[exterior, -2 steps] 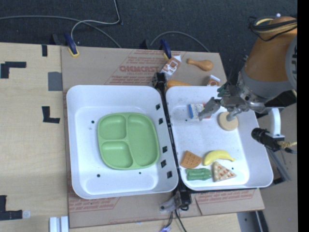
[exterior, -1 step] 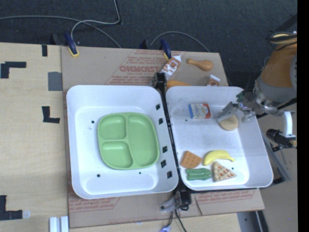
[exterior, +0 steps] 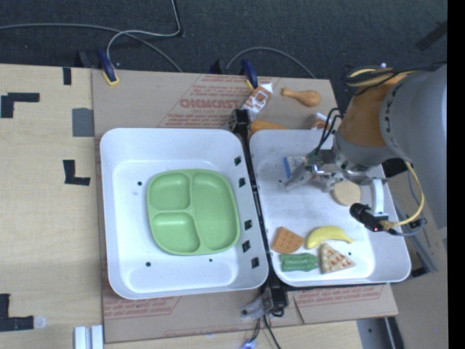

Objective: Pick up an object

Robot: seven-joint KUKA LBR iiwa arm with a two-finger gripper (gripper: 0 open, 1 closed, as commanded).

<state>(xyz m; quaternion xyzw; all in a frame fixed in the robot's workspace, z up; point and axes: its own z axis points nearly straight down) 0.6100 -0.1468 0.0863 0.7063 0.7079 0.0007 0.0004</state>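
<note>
The end effector (exterior: 296, 177) hangs low over the upper part of the right-hand shallow white bin (exterior: 387, 271), its metal fingers pointing toward the divider between the bins. Whether those fingers are spread or pressed together cannot be told from this slanted view, and nothing can be seen clamped between them. A small blue-and-white item (exterior: 293, 166) lies just beside the tip; contact cannot be judged.

The grey arm with its orange band (exterior: 363, 118) comes in from the right edge, bent down over the bin's upper right corner, with black cable looping beside the wrist.

Along the near edge of the right bin lie a yellow toy banana (exterior: 328, 235), an orange waffle-shaped square (exterior: 288, 239), a green flat piece (exterior: 298, 262) and a toy pizza wedge (exterior: 335, 259), clustered close together and well apart from the end effector. A tan round disc (exterior: 346, 193) sits partly under the wrist.

The left white bin (exterior: 123, 158) holds a light green divided plate (exterior: 193, 211). Both bins rest on brown cardboard (exterior: 167, 100) on the bench.
</note>
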